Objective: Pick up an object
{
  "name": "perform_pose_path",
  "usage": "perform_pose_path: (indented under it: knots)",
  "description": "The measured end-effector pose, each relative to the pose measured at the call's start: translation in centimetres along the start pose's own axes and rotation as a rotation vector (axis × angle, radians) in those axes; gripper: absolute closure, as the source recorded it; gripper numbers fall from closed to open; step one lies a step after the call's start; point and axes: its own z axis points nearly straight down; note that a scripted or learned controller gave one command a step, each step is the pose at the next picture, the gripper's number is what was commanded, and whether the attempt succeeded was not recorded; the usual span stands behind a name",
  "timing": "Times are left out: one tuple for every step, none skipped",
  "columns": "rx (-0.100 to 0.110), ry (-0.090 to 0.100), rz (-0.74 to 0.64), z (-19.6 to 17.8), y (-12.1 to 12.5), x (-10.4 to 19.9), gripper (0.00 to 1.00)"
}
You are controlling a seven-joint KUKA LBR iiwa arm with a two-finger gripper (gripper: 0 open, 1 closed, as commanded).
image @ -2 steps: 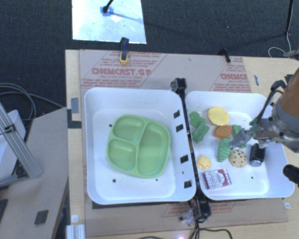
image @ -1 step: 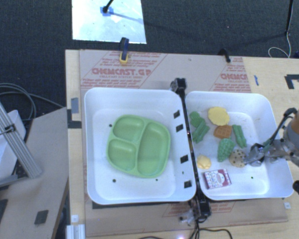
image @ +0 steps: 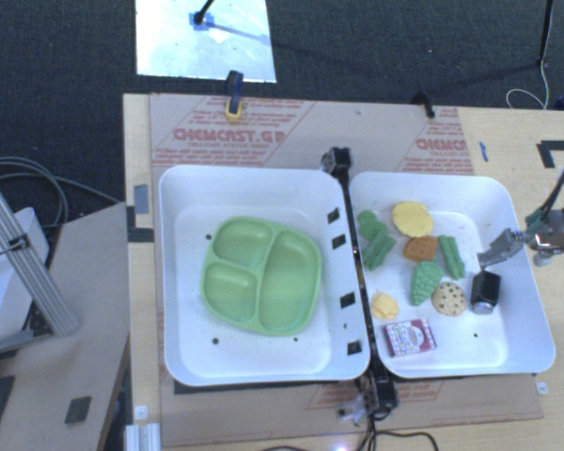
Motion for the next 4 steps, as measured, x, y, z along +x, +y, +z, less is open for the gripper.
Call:
perform_pose_path:
  knots:
    - [0.019,0.003,0.011,7.5,-0.5,-3.7,0.00]
    - [0.016,0.004,0.007,17.5,4.5,-2.3,0.00]
    - [0.010,0.002,0.002,18.8,9.7,-1.6,0.00]
    - [0.010,0.001,-0.001,17.7,9.6,-1.7,1.00]
